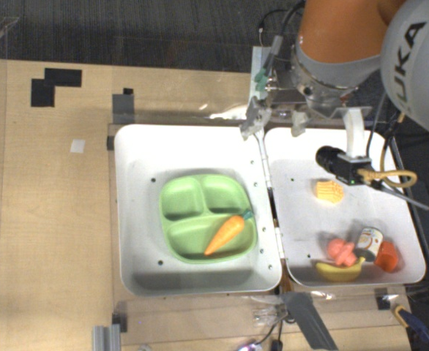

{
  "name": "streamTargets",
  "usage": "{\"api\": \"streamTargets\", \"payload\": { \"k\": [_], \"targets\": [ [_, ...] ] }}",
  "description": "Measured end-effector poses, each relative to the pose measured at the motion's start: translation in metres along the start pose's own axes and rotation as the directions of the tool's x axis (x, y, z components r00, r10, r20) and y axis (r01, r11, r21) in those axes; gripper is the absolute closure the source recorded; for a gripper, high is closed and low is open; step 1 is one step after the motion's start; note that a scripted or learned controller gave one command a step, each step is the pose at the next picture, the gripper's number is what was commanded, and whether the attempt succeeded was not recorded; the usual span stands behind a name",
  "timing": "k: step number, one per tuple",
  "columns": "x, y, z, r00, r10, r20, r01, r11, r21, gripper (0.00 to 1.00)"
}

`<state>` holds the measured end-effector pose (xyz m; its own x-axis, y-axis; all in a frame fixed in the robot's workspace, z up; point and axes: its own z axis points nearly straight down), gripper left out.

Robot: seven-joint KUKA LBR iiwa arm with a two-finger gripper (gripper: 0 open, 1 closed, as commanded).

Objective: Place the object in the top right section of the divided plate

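Arm [361, 20], grey-orange, lettered "UKA". Left bin [137, 196] held green divided plate [207, 216]. Carrot [225, 235] lay in plate's lower section, well below-left of gripper [273, 123]. Finger spread: cannot tell.

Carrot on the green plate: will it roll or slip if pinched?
The carrot looks like a smooth, rigid toy, so probably light and somewhat slippery. Its tapered round body may roll, and a pinch near the narrow tip could squeeze it out. It lies across the plate divider, so may rock.

Pale wooden bench top [46, 218] with black square markings [56, 84], dark ribbed surface [127, 20] behind, even overhead light
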<state>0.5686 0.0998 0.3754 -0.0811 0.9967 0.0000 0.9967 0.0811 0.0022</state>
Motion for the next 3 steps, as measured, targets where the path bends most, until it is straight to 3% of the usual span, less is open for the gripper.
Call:
{"api": "streamTargets", "payload": {
  "k": [1, 2, 3],
  "targets": [
    [0.071, 0.036, 0.143, 0.983, -0.183, -0.001, 0.183, 0.983, 0.003, 0.0],
    [0.039, 0.081, 0.092, 0.931, -0.365, 0.0, 0.365, 0.931, -0.001, 0.0],
    [0.039, 0.084, 0.082, 0.93, -0.368, 0.0, 0.368, 0.93, -0.005, 1.0]
  ]
}}
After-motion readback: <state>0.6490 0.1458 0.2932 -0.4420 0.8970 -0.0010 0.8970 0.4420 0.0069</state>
